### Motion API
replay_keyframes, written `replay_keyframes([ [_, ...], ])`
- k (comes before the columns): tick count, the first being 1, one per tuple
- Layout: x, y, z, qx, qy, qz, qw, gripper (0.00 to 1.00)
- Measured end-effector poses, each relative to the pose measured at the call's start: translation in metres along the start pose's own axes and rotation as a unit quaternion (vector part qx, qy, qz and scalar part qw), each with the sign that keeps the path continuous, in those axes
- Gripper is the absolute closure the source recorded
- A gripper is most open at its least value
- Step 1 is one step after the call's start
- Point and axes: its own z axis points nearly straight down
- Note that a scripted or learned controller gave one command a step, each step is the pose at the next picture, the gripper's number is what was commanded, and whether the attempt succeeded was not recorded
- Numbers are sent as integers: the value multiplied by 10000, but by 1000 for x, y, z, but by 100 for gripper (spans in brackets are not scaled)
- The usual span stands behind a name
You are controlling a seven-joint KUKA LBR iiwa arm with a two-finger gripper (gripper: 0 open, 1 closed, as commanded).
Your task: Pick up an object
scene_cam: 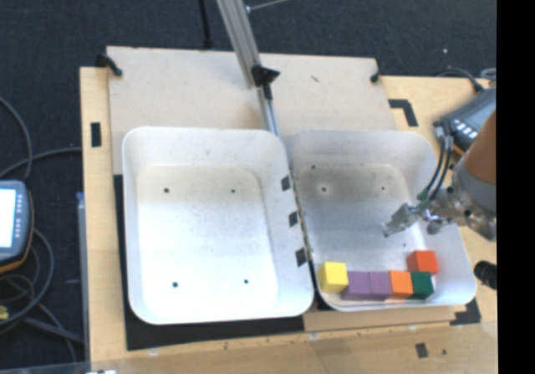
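My fingers (pixel 399 222) hang over the right bin (pixel 351 151), and I cannot tell if they are open or closed. The blocks sit along the near wall: yellow block (pixel 335 274), purple blocks (pixel 369 284), orange block (pixel 402 282), green block (pixel 422 284), red block (pixel 423 261). The red block is just near-right of my fingers.

The arm (pixel 478 155) is cut off at the right edge.

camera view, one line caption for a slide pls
Gripper hovers in the right bin above a row of coloured blocks along its near wall.
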Motion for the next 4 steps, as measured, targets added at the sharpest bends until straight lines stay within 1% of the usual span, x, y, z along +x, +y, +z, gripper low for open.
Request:
replay_keyframes([
  [1,86,11,89,57,30,-28,10000,0],
  [2,98,-16,87,15,7,19,10000,0],
  [3,64,11,88,26,14,14,10000,0],
  [4,40,-17,88,30,6,23,10000,0],
])
